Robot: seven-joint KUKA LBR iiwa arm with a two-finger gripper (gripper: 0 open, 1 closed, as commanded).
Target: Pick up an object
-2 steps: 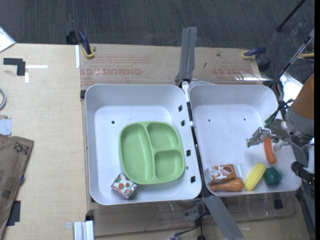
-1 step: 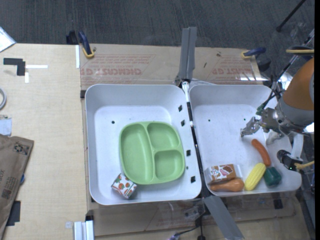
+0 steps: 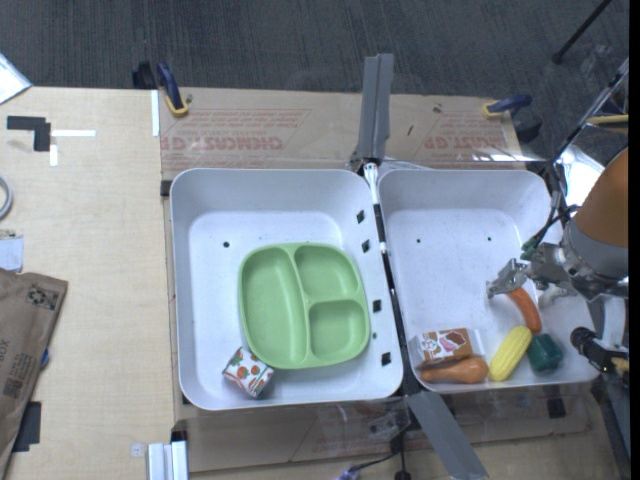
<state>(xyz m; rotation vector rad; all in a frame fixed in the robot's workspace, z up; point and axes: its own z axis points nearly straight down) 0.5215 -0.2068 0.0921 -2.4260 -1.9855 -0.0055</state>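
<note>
The tool point(image 3: 512, 286) hung low over the right bin point(image 3: 450, 218), right at the upper end of an orange carrot-like piece point(image 3: 527, 310); I could not tell how it was set. Nearby lay a yellow corn cob point(image 3: 509, 353), a dark green item point(image 3: 545, 353) and a small carton point(image 3: 446, 345). The left bin point(image 3: 200, 268) held a green divided plate point(image 3: 303, 304)

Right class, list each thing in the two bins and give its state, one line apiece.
green tray: flat, upright, in left bin
small carton: tipped, beside the tray
snack packet: lying flat
corn: lying
carrot: lying by the tool
</note>
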